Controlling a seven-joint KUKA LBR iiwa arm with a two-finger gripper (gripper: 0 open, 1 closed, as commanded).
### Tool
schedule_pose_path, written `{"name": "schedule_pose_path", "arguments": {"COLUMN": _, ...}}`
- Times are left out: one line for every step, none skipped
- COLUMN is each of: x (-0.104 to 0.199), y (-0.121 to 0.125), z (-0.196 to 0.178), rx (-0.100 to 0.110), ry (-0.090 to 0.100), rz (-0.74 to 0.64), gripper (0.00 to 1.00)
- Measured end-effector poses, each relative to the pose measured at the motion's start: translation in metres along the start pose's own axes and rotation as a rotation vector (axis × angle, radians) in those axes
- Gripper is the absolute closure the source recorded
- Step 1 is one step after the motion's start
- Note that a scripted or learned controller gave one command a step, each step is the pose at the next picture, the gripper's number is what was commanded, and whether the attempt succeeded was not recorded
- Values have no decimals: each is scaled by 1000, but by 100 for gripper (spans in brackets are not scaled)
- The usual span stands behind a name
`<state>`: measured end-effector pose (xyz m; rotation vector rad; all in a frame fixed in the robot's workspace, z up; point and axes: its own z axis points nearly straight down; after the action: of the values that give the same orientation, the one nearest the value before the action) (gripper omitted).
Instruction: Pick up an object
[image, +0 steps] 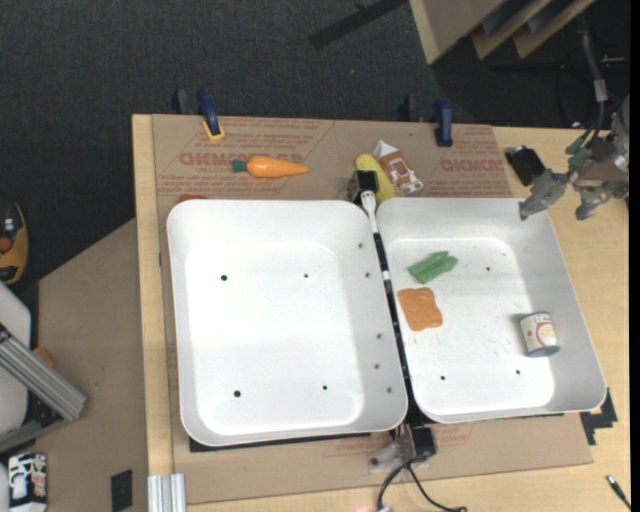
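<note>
The right bin (560, 290) holds three objects: a green pea-pod shape (432, 266) near its left middle, an orange waffle-like piece (420, 308) just below it, and a small can (539, 333) lying on its side at the right. My gripper (556, 205) hovers over the bin's far right corner, well above and apart from all three. Its fingers (533, 197) are spread open with nothing between them.
The left bin (200, 300) lies beside the right one. On the cardboard behind the bins are a toy carrot (270, 167), a yellow and black item (368, 178) and a small brown box (401, 172). Two blue clamps (210, 115) hold the board's far edge.
</note>
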<state>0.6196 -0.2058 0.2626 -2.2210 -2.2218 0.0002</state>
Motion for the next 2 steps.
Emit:
{"name": "schedule_pose_path", "arguments": {"x": 0, "y": 1, "z": -11, "rx": -4, "ry": -2, "rz": -1, "gripper": 100}}
{"name": "schedule_pose_path", "arguments": {"x": 22, "y": 35, "z": -190, "rx": -23, "ry": -7, "rz": -4, "gripper": 100}}
